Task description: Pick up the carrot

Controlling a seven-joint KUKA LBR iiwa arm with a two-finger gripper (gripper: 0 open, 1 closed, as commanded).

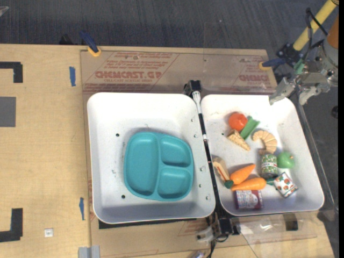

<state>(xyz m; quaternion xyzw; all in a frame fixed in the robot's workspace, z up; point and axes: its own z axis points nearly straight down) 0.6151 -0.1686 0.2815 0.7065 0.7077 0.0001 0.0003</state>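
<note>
Two orange carrots with green tops lie in the right bin (309, 160), toward its near side. One carrot (242, 172) is tilted, and the other carrot (249, 184) lies flat just in front of it, touching it. My gripper (290, 97) hangs over the far right corner of that bin, well away from the carrots. Its fingers stand apart with nothing between them.
Around the carrots are a hot dog (220, 169), a purple can (248, 199), a green-labelled can (268, 164), a strawberry-print can (285, 184), a green apple (286, 159), a croissant (264, 138), a cheese wedge (238, 140) and a tomato (237, 121). The left bin (102, 144) holds a teal divided plate (158, 165).
</note>
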